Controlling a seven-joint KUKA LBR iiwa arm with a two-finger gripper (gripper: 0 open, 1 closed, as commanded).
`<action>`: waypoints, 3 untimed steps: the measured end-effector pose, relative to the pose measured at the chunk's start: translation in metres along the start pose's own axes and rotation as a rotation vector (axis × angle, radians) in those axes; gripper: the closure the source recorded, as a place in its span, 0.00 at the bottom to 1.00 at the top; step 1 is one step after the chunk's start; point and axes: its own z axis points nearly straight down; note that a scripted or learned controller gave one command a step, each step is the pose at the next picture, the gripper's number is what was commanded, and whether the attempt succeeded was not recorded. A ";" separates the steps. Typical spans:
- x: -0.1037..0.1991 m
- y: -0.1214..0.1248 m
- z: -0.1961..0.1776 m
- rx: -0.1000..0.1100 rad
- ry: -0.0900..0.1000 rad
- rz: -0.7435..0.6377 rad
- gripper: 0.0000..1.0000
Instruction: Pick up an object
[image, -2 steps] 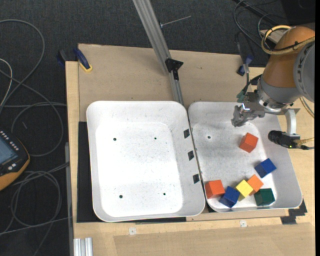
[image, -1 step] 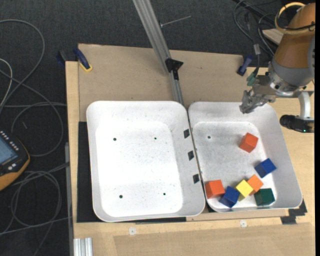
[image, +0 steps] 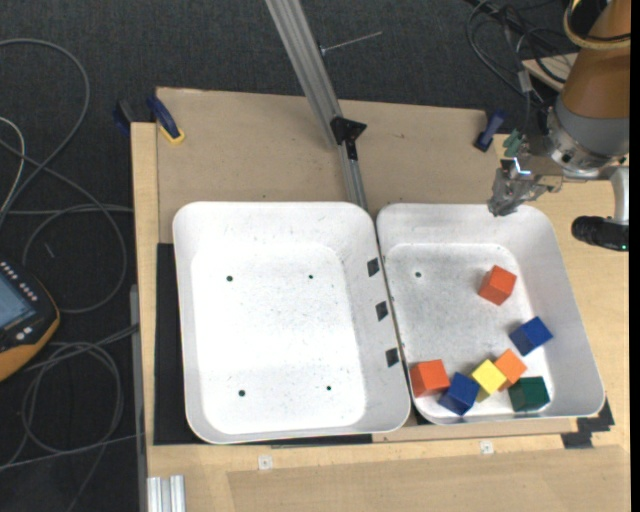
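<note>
The gripper hangs over the far rim of the right bin, near that bin's back corner, at the end of the grey arm that comes in from the upper right; an orange band sits above the wrist. Whether the gripper is open or closed cannot be told at this size, and nothing shows between its tips. All the blocks lie in the right bin. An orange-red block sits alone toward the middle of the bin, well apart from the gripper and nearer the camera than it. A blue block lies closer to the bin's right wall. The rest cluster along the near edge: an orange block at the left end, a second blue block just beside it, a yellow block touching that one, another orange block just behind the yellow, and a dark green block at the right end. The left bin stands side by side with the right one on the desk, their inner rims touching. A metal rail slants down from the top edge to the seam between the bins. Blue clamps grip the desk's far corners, and cables lie on the dark floor at the left.
</note>
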 end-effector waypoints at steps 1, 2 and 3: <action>0.046 -0.007 0.006 0.007 0.003 -0.003 1.00; 0.107 -0.020 0.011 0.008 0.004 -0.005 1.00; 0.161 -0.039 0.020 0.009 0.004 -0.004 1.00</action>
